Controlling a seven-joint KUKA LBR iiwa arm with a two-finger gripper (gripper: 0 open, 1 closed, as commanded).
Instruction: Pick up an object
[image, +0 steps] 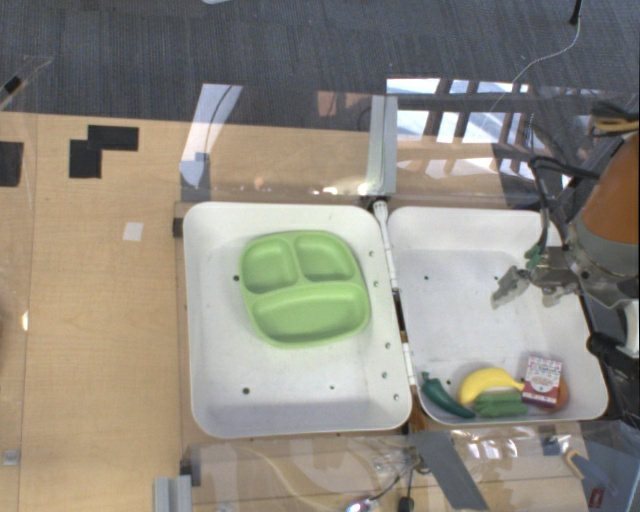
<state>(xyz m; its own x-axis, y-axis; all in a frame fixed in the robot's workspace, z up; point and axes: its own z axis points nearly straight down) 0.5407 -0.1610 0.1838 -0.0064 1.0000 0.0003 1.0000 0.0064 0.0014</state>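
Observation:
In the right bin (450, 300), several small objects are clustered at the near right corner: a yellow banana (490, 381), a dark green vegetable (445, 397), a flat green piece (501, 404) and a small red-and-white box (543, 379). My gripper (528, 292) hangs over the right side of this bin, farther back than the cluster and apart from it. Its fingers (506, 288) are spread open with nothing between them.
A green divided plate (303, 287) lies in the middle of the left bin (220, 390). A raised divider (392, 290) separates the two bins. The arm's orange band (612, 205) and cables sit at the right edge.

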